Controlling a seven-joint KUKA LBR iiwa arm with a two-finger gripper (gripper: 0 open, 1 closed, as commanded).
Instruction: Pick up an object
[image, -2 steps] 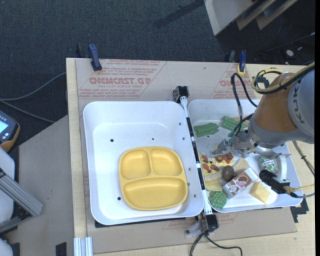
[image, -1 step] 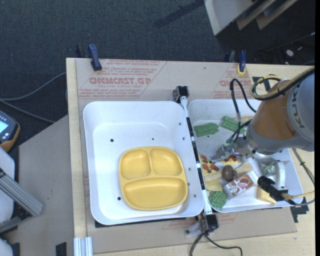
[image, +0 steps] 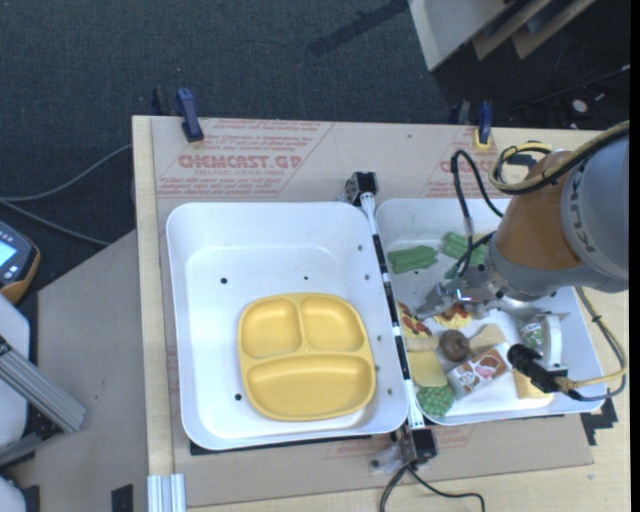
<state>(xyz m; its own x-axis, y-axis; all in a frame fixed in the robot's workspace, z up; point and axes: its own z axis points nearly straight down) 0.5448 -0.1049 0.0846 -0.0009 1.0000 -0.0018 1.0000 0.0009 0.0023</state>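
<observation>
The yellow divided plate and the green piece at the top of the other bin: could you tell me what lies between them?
In the camera view, the two bins' adjoining white rims separate the yellow plate from the green piece.

The arm (image: 570, 225) runs off the right edge and covers much of the right bin (image: 400, 215). The end effector (image: 455, 295) sits low among small toy foods (image: 445, 345), too cluttered to read its fingers. The bench (image: 150, 300) is partly hidden by the bins.
</observation>
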